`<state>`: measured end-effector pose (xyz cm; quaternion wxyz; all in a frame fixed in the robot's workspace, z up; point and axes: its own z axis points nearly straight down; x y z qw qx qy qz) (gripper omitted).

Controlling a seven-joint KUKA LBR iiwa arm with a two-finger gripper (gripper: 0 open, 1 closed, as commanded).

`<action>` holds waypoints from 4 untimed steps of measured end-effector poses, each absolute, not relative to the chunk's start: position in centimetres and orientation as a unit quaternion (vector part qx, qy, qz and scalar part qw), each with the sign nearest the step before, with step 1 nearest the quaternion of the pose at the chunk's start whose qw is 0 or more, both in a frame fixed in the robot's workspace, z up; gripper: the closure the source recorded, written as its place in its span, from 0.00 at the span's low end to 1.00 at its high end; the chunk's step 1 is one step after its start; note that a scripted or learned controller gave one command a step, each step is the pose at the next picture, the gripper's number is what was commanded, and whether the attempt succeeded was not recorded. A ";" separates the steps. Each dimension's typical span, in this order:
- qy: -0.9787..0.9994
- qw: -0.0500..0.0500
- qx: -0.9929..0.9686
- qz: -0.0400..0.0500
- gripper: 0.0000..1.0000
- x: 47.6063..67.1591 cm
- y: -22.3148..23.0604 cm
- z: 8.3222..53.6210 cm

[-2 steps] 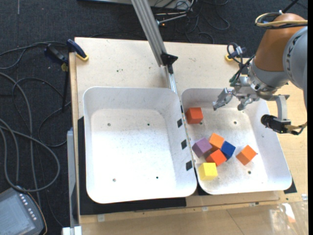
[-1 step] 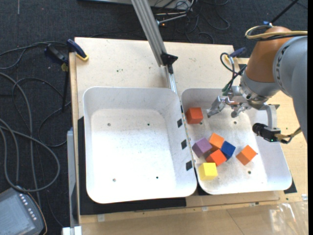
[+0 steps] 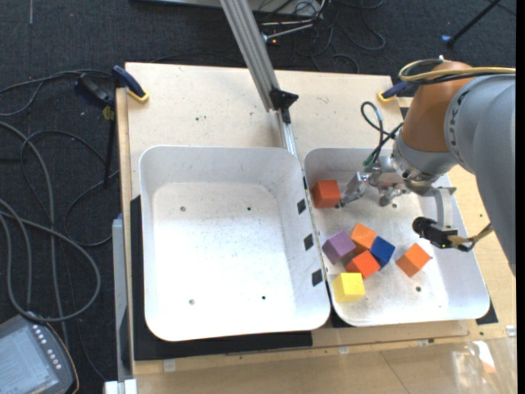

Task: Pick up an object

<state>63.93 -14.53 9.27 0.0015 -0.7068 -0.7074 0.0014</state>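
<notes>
Tool (image 3: pixel 354 192) beside orange-red cube (image 3: pixel 327 193); grip state unclear. Block cluster (image 3: pixel 361 253) nearby.

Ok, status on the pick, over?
Gripper low in right white bin, beside orange-red cube. Cube not visibly gripped. Other coloured cubes clustered nearer the front.

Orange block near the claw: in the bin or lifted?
In the bin. The orange block rests on the right bin floor near its left wall, just left of the claw, apart from the other blocks.
</notes>
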 end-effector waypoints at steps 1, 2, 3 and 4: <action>-0.707 -0.001 -0.707 0.000 1.00 64.1 -14.6 10.6; -0.707 -0.003 -0.708 -0.002 1.00 63.5 -14.8 15.3; -0.707 -0.003 -0.708 -0.002 1.00 62.8 -15.0 21.3; -0.707 -0.003 -0.707 -0.002 1.00 62.5 -15.7 26.1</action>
